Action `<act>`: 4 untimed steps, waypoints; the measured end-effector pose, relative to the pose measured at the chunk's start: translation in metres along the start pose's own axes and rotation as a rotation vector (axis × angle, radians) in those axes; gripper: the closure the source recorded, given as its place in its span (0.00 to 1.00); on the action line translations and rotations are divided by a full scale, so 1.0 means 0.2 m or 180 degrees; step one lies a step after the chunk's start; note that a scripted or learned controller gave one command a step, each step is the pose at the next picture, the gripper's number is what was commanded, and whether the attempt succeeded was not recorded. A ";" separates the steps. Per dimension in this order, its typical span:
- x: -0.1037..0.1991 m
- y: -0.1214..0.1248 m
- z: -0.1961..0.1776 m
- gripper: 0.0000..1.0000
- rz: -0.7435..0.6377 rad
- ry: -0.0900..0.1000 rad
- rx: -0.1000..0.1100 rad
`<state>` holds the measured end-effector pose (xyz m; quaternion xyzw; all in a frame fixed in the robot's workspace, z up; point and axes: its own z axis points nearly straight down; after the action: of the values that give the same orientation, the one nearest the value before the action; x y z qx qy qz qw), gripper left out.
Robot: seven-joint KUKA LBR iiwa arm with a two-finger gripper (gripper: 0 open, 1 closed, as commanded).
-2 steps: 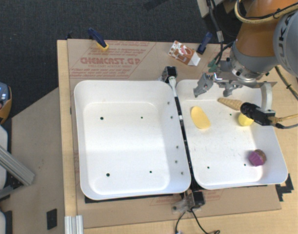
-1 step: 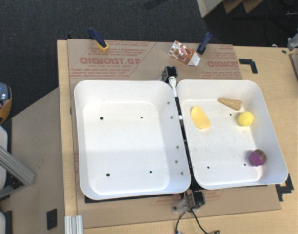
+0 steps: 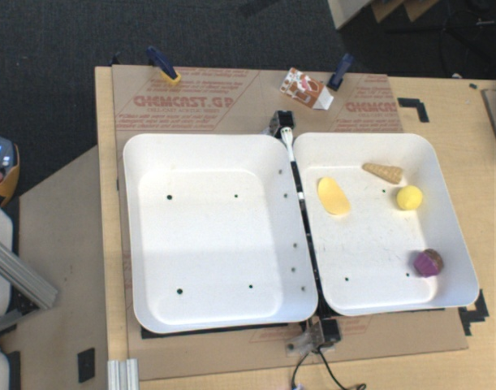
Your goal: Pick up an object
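Pickable objects are all in the right-hand shallow white plastic bin (image 3: 369, 254), four of them, none touching each other. The flat pale-yellow oval piece (image 3: 334, 196) lies near that bin's left wall, upper half. The tan cone-shaped piece (image 3: 383, 171) lies on its side toward the far wall, pointy end aimed left. The small round yellow ball (image 3: 408, 197) sits just below and right of the cone, close but apart. The purple roundish lump (image 3: 427, 262) is well apart from the rest, down in the near-right corner area.

The left-hand shallow white plastic bin (image 3: 207, 242) has just a few small dark dots on its floor, same as the right one. Both bins sit side by side w/ rims touching along the middle, a black clip (image 3: 282, 123) at the far end of that seam and another bit of hardware w/ a cable (image 3: 324, 331) at the near end.

Under them is a brown cardboard sheet w/ red lettering (image 3: 199, 97), pinned by two blue clamps (image 3: 162, 65) (image 3: 341, 70) at the far edge. A small red-and-white wrapper (image 3: 306, 88) lies on the cardboard btw the clamps, outside the bins.

Claw state: can't tell, spread or pinched, no way to judge from this shot. Nothing here is lifted, all four objects rest on the bin floor.
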<state>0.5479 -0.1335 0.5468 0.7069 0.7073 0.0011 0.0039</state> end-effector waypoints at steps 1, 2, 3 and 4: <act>-0.41 -0.26 0.26 1.00 0.0035 0.0010 0.0039; -0.46 -0.35 0.04 1.00 0.0009 -0.0001 0.0001; -0.39 -0.35 0.40 1.00 0.0002 0.0018 0.0040; -0.46 -0.34 0.03 1.00 0.0001 -0.0007 -0.0012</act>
<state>0.4800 -0.2247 0.5399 0.7070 0.7072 0.0016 0.0060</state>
